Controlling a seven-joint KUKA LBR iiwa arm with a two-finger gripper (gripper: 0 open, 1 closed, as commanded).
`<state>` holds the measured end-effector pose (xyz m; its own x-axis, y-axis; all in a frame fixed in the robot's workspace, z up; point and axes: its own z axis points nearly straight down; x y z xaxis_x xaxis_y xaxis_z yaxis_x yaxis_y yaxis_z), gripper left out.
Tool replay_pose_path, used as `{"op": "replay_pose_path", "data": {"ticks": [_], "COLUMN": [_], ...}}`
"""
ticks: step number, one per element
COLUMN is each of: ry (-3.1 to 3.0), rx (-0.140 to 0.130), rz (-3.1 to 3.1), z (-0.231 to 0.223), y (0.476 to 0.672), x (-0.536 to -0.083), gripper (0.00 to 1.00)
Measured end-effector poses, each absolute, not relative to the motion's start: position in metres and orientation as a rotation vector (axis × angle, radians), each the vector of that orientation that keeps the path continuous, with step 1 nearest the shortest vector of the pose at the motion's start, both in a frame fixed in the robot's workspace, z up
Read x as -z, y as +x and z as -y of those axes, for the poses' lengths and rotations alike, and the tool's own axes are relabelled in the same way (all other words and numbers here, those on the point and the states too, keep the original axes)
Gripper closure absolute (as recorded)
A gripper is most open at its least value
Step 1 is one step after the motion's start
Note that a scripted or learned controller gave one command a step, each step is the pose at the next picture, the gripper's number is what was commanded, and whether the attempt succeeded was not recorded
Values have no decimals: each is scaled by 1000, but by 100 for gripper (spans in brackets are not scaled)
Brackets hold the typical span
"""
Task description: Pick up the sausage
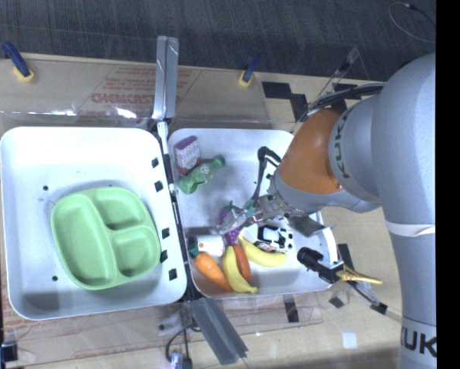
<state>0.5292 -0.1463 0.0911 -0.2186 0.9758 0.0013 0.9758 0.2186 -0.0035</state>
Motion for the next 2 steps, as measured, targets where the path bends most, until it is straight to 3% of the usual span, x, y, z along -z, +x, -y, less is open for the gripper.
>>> {"op": "replay_pose_path", "data": {"ticks": [1, 2], "ry": [-2174, -2087], "rx": [-1, -2], "rz": [2266, 2344], "z": [157, 172], "y": [602, 533], "x": [-92, -91], "gripper": [0, 0]}}
